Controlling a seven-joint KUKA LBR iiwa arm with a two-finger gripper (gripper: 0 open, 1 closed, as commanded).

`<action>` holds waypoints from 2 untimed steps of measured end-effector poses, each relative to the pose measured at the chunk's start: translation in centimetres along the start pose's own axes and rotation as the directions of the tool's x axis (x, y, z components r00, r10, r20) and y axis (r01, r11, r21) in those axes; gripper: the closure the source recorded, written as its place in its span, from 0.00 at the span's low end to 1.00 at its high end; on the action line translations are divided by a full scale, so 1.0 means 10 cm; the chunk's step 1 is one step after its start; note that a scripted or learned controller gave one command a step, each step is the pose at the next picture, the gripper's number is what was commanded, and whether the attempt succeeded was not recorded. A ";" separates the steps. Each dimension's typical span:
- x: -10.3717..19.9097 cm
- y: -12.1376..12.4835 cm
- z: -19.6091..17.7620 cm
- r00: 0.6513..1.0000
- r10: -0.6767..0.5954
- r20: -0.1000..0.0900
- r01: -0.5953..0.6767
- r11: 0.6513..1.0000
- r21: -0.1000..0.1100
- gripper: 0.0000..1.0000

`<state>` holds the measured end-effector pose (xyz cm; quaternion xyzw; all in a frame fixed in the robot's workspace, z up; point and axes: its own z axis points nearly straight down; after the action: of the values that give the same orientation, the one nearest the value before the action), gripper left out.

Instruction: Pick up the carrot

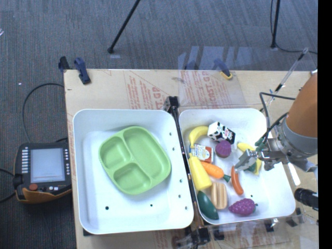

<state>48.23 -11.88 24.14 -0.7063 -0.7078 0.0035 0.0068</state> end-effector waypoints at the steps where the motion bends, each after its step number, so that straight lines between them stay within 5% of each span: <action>1: 0.25 0.34 1.12 0.999 0.042 0.000 -0.042 0.999 0.005 0.00; 2: 0.20 0.68 1.57 0.994 0.108 0.006 -0.108 0.994 -0.008 0.00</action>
<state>54.82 -9.83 8.38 -0.7435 -0.6688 0.0035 0.0013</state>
